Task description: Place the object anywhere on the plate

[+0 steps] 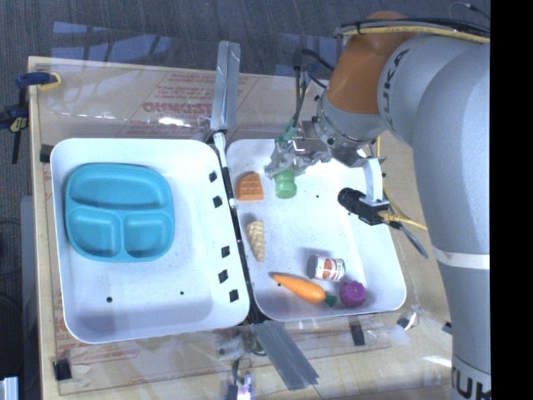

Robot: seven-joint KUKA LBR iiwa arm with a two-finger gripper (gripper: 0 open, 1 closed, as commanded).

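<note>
A light blue plate [117, 211] with three compartments lies in the left bin [133, 307], toward its far left. My gripper [284, 167] hangs over the far part of the right bin [379, 257], reaching in from the right. A small green cylinder [286, 187] sits directly under the gripper tip, touching or nearly touching it. The gripper body hides the cylinder's top. The plate has nothing on it.
Also in the right bin are an orange waffle-like piece [250, 187] by the divider, a pale corn-like piece [256, 240], a carrot [300, 287], a red and white can [329, 268] and a purple ball [353, 293] near the front. A raised divider [225, 215] separates the bins.
</note>
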